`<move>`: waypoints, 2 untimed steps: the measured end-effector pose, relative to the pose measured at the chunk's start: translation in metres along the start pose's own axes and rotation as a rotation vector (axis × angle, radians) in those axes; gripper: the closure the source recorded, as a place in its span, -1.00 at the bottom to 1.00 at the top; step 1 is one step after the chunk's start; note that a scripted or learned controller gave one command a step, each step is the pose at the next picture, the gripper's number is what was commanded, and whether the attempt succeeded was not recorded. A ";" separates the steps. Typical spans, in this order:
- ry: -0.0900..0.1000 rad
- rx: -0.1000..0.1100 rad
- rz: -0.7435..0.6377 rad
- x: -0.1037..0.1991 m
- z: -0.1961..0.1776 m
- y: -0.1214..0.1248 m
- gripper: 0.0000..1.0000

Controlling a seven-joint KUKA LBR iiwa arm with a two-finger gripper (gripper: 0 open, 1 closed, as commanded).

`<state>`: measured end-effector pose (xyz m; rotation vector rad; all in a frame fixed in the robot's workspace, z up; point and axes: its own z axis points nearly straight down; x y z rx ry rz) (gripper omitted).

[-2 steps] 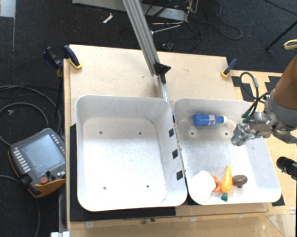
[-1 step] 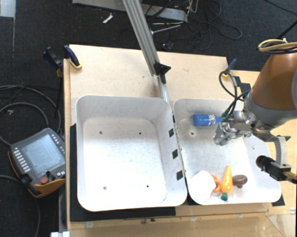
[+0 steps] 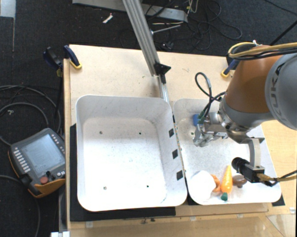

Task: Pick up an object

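White plastic forms the two shallow bins that sit side by side on the pale worktop [image 3: 121, 71]. The left bin [image 3: 90, 108] lies toward the worktop's left edge. The right bin [image 3: 184, 108] carries the candidate objects, which are clustered at its near edge: a white round object [image 3: 201, 184], an orange carrot-shaped toy [image 3: 226, 179] with a green tip, a smaller orange piece [image 3: 216, 182] between those two, and a dark brownish item [image 3: 240, 180] just beside the carrot toy.

The grey arm with its orange band [image 3: 252, 75] reaches in over the right bin. Its end effector [image 3: 202, 137] hangs above the bin's middle, toward the divide between the bins, well apart from the cluster. No object is visible between its fingers; whether they stand apart or together cannot be told, since the metal parts merge at this slant.

Progress, as judged from this view: nothing is lifted, and every object rests on the bin floor. Approach, closure and lift all appear to remain.

Obscured detail: the arm's bulk covers the far right part of the right bin, so any object there is hidden. A black fitting [image 3: 246, 170] on the arm overlaps the brownish item, whose shape is unclear. A slanted metal pole [image 3: 142, 32] crosses the worktop's far edge.
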<state>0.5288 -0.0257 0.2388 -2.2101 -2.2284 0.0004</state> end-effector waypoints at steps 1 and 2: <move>0.000 -0.002 -0.001 0.064 0.003 0.010 1.00; 0.000 -0.002 -0.001 0.125 0.007 0.005 1.00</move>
